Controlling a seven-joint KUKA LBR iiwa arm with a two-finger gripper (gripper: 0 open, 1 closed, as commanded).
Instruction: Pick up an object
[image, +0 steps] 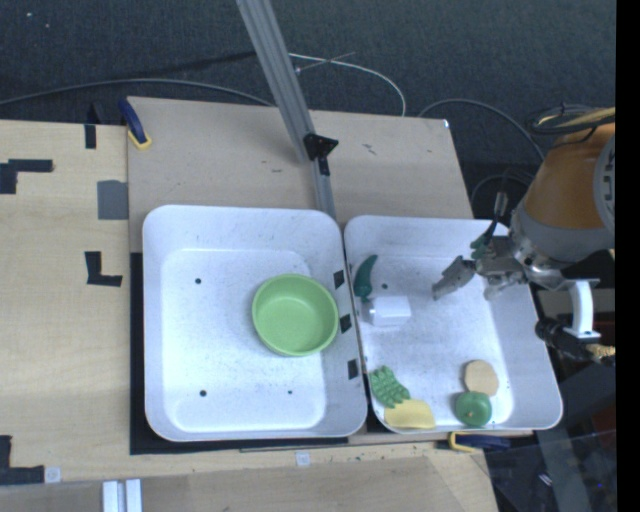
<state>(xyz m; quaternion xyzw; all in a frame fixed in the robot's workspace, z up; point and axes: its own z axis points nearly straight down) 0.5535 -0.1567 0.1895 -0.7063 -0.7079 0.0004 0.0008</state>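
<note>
My gripper (475, 284) hangs over the right side of the right bin (440, 235), its two fingers spread open with nothing between them. To its left, by the bin's left wall, lie a white block (391, 309) and a dark green curved piece (365, 276). Along the front of that bin are a green leafy piece (387, 384), a yellow piece (410, 414), a green round object (473, 408) and a tan round object (481, 377). The gripper touches none of them.
A light green bowl (294, 315) sits in the left bin (180, 300), near its right wall. A grey pole (285, 80) slants over the bench behind the bins. The arm's orange band (570, 190) stands at the right bin's right rim.
</note>
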